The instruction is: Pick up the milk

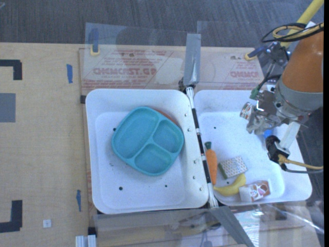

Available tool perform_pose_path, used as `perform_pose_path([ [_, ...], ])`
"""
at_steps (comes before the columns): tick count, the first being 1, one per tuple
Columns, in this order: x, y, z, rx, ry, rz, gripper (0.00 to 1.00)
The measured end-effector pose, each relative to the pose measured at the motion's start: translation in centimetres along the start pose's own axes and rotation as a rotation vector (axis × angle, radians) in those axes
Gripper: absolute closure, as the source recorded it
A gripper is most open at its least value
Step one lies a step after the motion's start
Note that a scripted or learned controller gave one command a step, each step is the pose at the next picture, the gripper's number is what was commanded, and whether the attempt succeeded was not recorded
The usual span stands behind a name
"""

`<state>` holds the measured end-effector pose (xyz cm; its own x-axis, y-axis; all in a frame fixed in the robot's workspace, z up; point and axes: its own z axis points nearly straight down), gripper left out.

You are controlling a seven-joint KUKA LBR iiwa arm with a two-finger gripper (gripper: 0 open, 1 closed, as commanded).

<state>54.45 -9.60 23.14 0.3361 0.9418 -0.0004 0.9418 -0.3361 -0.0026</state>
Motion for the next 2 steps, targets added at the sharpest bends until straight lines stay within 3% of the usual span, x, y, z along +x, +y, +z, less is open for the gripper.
perform_pose_path([
  [1, -13.1, -2.3, -4.4, -0.003, -0.001, -0.038, 1.00],
  [2, -5.5, -4.7, -2.2, 0.002, 0.001, 0.201, 1.00],
])
